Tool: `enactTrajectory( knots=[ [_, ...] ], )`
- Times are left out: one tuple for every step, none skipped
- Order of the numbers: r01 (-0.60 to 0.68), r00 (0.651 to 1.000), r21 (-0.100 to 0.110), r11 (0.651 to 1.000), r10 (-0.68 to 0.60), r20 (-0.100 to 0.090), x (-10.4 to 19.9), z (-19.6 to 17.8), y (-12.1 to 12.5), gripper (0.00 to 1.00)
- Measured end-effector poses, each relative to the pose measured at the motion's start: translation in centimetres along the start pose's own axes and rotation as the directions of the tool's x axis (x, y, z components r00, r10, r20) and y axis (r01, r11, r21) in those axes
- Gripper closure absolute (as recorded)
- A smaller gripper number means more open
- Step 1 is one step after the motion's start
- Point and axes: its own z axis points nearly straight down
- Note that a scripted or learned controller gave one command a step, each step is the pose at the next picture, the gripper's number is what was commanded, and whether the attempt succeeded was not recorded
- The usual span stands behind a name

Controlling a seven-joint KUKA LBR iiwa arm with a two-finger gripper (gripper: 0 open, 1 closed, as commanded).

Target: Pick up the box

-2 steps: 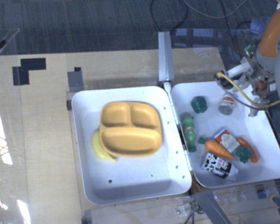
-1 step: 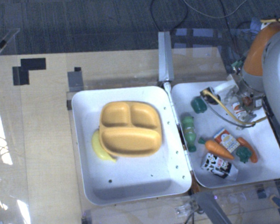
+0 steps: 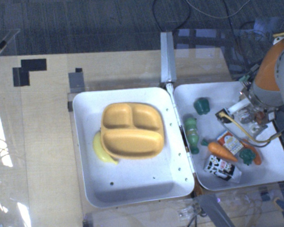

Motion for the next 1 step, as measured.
enactTrajectory(
  knots=[
    [-0.062, 0.998, -0.003, 0.998, 0.062, -0.003, 5.49, -5.04, 3.75, 0.0]
  ],
)
